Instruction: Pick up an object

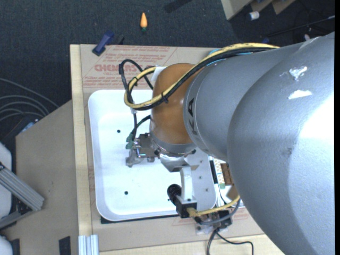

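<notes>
A large grey arm (265, 137) fills the foreground, reaching over the left white bin (106, 195). Beyond it, the claw (135, 153) hangs low inside that bin; whether it is open or closed cannot be told. No object to pick up can be made out, so handling and grasp point stay unknown.

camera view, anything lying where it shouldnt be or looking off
Yes: a small orange object and a blue object lie off the bench on the dark floor, beyond the white bin, rather than inside it.
</notes>
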You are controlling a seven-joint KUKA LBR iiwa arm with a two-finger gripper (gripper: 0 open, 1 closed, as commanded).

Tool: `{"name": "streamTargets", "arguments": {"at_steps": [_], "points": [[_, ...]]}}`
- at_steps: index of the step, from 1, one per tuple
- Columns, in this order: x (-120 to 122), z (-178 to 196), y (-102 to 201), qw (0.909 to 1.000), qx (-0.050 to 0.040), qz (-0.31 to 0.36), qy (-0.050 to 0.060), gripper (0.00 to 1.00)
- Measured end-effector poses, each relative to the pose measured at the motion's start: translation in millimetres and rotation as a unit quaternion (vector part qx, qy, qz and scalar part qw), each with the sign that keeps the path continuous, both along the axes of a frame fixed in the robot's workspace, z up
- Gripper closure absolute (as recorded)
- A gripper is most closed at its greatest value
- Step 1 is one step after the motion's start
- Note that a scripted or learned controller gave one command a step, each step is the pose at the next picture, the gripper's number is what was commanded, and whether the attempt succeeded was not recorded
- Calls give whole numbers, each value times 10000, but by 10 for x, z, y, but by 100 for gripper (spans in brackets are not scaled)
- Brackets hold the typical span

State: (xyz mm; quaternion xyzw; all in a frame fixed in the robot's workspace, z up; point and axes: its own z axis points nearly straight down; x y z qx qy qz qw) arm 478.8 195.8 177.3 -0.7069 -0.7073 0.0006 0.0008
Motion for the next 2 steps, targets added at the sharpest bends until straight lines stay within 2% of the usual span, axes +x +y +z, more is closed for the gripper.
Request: {"name": "streamTargets", "arguments": {"at_steps": [1,2], "points": [[918,-242,-372,10000,-3,-6,-8,0],[918,-143,-362,10000,-1,1,-9,100]]}}
